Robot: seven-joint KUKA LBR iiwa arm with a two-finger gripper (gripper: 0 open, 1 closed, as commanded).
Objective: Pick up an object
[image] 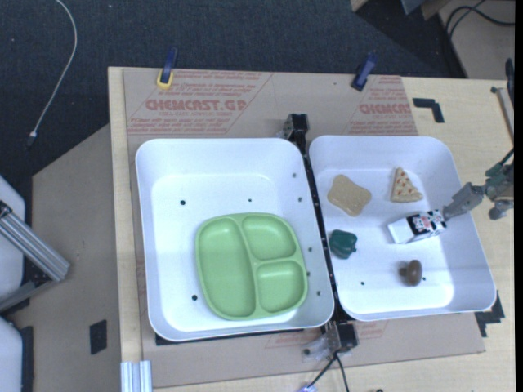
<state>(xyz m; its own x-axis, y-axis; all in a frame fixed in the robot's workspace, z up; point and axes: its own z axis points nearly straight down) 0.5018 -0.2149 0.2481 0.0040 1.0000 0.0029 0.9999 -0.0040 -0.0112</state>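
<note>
The brown sheet (245, 88) that covers the tabletop carries red print. Behind the left bin (155, 178) I read "CHEMCAST G.P" (196, 104) in big letters. The smaller red lines above and under it are too fine to read. Behind the right bin (458, 162) the same red print (384, 109) stands again, only partly readable. The small white and black thing (415, 226) in the right bin has marks, unreadable.

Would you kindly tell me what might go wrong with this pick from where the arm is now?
The gripper is low at the right bin's wall, so it may scrape the wall. The small white-and-black item lies just at its tip and might be pushed aside rather than grasped. The pizza-slice toy lies close by and could get bumped.
</note>
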